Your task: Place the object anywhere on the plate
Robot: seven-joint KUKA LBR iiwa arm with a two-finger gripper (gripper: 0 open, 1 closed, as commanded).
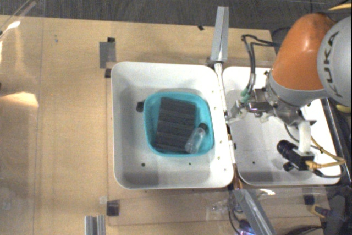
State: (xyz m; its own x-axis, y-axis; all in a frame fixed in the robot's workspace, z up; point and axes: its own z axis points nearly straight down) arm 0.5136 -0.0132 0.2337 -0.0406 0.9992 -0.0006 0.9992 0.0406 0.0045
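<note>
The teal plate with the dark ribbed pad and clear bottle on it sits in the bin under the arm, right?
No. The camera view shows the teal plate, pad and bottle on it, in the other bin.

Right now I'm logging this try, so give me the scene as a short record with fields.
plate: teal, square, in the left bin
on plate: dark ribbed block; clear bottle lying on its side at the block's near right corner
tool: over the right bin, close to its left wall
held: cannot tell
</note>
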